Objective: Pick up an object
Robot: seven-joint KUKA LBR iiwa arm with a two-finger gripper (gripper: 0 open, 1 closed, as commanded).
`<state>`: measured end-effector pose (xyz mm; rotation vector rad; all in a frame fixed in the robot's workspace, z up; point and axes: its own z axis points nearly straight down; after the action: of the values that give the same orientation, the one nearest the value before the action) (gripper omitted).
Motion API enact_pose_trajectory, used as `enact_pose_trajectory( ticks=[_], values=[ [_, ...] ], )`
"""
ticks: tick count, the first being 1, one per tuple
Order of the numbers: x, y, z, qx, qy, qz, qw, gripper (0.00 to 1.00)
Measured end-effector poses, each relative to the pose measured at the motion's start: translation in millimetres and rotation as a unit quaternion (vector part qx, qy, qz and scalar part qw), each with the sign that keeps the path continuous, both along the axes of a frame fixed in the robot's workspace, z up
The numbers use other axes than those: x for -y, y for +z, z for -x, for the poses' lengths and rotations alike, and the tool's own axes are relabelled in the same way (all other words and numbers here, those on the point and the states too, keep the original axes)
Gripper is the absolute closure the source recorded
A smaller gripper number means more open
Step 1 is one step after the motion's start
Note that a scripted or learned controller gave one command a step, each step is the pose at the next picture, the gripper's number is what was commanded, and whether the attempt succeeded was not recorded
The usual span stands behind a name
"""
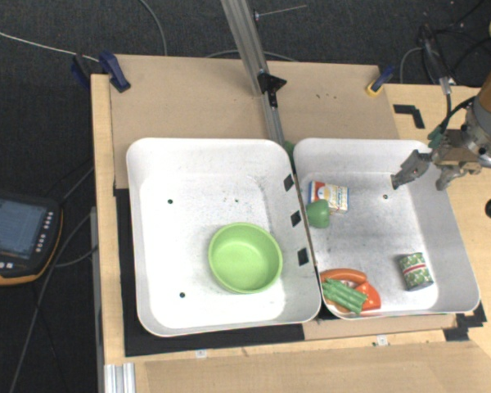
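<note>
From the fixed camera above, a tan surface (pixel 188 97) carries two shallow white bins side by side. The left bin (pixel 155 170) holds a green bowl (pixel 245 257), sitting upright toward its near right part. The right bin (pixel 450 244) holds several small things. A small carton (pixel 331 196) with red and blue print lies near the bin's left wall, and a green ball (pixel 317 213) touches its lower left corner. At the bin's near left corner a plate (pixel 349 292) with orange and green toy food rests against the rim. A small can (pixel 415 271) with a green label lies tilted in the near right part, well apart from the plate.

The arm enters from the right, and the gripper (pixel 425 172) hangs over the far right part of the right bin. Its two fingers are spread apart, one (pixel 410 170) pointing left toward the middle of the bin and the other (pixel 444 177) closer to the right rim, with nothing between them. The gripper is well apart from the carton, the ball, the plate and the can.

A metal pole (pixel 247 35) slants up from between the bins. A handheld control pad (pixel 16 236) lies on the dark floor (pixel 41 23) to the left. Blue clamps (pixel 113 70) grip the surface's far edge.
</note>
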<state>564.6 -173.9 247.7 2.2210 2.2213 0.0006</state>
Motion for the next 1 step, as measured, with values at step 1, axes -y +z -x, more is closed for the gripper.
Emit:
enact_pose_trajectory(
  ticks=[1],
  values=[
    [2.8, -42.7, -2.8, -0.002, 0.0, -0.0003, 1.0, 0.0]
  ],
)
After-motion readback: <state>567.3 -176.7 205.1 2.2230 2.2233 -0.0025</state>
